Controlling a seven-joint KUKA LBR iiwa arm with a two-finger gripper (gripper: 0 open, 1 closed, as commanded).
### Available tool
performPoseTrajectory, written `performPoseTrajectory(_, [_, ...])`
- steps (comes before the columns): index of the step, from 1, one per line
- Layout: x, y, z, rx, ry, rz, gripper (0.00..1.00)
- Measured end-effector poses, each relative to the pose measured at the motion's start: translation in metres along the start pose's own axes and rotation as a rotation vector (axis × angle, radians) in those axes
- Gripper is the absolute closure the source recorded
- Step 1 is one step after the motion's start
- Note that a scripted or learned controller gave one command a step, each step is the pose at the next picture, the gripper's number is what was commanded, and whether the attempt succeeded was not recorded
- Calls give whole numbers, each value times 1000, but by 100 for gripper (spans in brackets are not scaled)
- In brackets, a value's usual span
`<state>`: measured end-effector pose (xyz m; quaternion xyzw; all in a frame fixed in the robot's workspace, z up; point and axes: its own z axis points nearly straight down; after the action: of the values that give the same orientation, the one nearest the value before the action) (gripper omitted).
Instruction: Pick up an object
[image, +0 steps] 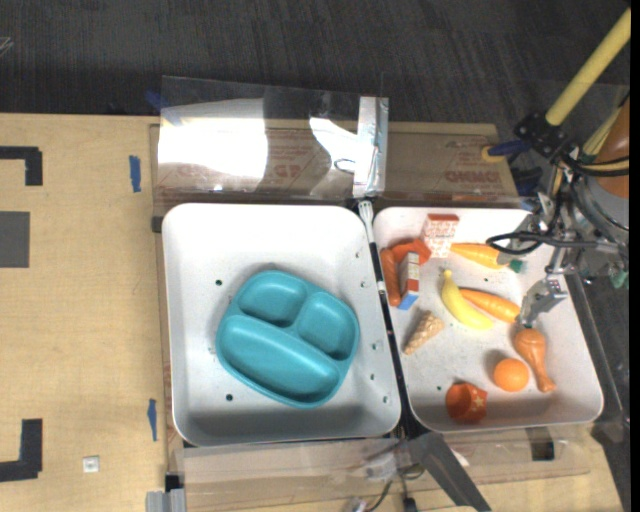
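Gripper (537, 305) over right bin (585, 400), grip state unclear; carrot (490, 303) just left, drumstick (535, 352) just below

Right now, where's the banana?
In the camera view, the banana lies in the right bin, near its middle, with the ice cream cone to its lower left and a carrot along its right side.

arm: comes in from the right edge, wrist angled down-left | gripper (533, 308): hanging low at the right side, can't really make out the tips
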<state>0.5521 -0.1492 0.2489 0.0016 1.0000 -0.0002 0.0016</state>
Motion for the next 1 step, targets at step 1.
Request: performPoseTrajectory(1, [40, -30, 156, 1, -4, 141, 0])
